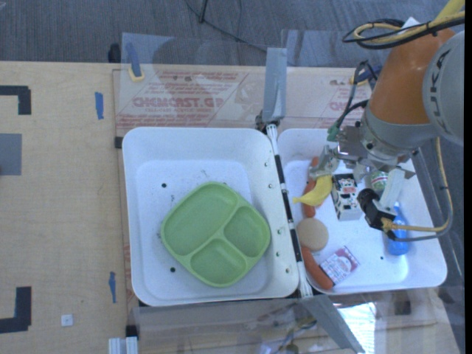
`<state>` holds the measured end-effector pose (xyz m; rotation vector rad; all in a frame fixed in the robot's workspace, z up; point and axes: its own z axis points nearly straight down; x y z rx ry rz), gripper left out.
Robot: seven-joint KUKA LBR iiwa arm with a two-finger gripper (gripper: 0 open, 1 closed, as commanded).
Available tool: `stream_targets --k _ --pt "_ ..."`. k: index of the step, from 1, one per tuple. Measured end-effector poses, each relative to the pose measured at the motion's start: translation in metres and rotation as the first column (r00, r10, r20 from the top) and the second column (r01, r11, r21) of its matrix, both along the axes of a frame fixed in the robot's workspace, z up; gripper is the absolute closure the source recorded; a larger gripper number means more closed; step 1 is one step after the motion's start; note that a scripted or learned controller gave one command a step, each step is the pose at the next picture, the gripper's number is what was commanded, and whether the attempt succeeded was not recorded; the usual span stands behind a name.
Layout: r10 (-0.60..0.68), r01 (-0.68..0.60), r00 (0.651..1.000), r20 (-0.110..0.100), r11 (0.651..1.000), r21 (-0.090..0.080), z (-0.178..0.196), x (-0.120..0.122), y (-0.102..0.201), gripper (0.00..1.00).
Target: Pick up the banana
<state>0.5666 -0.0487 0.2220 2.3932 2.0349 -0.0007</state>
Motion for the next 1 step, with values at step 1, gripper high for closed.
stream_targets --k 1 --pt "-0.039 0.039 0.999 0.000 0.999 -0.001 0.0022 0.0757 0.0700 1.00"
